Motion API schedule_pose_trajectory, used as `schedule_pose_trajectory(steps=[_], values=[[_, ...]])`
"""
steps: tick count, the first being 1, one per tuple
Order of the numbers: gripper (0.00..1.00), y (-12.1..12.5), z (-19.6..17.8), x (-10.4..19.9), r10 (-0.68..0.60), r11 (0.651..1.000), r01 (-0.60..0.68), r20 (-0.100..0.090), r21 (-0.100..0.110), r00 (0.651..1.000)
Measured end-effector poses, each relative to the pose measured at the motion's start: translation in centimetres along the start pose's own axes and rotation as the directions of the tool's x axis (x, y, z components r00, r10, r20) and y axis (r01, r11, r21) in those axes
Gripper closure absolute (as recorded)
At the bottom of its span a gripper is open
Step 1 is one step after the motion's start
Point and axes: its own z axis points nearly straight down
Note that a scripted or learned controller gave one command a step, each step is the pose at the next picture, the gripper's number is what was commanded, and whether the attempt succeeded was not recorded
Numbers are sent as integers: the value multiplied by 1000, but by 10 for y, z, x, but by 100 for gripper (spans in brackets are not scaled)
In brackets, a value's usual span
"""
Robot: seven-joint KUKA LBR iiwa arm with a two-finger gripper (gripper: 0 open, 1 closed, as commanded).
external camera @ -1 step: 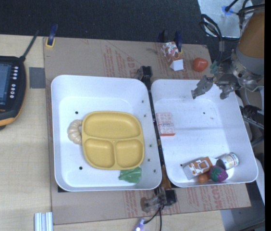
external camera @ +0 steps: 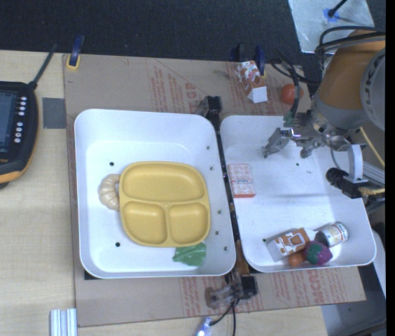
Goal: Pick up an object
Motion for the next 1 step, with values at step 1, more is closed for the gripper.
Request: schedule_pose_trajectory(steps=[1], values=[[0, -152, 51, 33, -1, 1000, 1, -2, -3, 1000]])
